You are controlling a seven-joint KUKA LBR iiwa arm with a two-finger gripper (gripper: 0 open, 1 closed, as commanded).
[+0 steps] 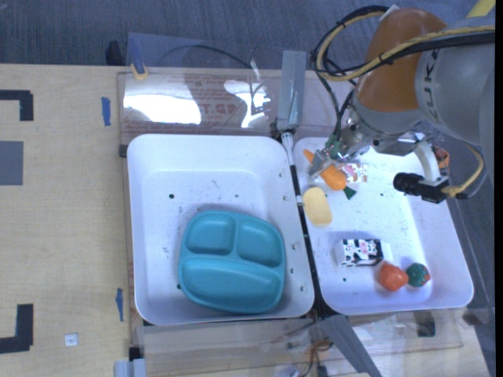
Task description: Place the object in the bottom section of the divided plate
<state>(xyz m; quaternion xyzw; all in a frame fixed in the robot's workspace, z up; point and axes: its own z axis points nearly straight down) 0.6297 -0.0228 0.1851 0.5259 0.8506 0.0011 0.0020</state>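
A teal divided plate (233, 262) lies in the left bin (149, 171), toward its front; its single large section faces the front edge and two smaller sections lie behind. My gripper (339, 154) hangs low over the back left corner of the right bin (440, 234). Directly beneath it is an orange carrot-like toy (333, 178) with a green tip. The gripper looks to be touching or just above this toy. A pale yellow rounded piece (317, 206) rests just in front of the carrot, against the bin's left wall.
Further forward in the right bin are a black-and-white patterned box (361, 251), a red fruit (391, 276) and a small green piece (417, 273). A ridge (301, 210) separates the two bins. The arm's black fitting and cables (420, 185) hang over the right bin's back.
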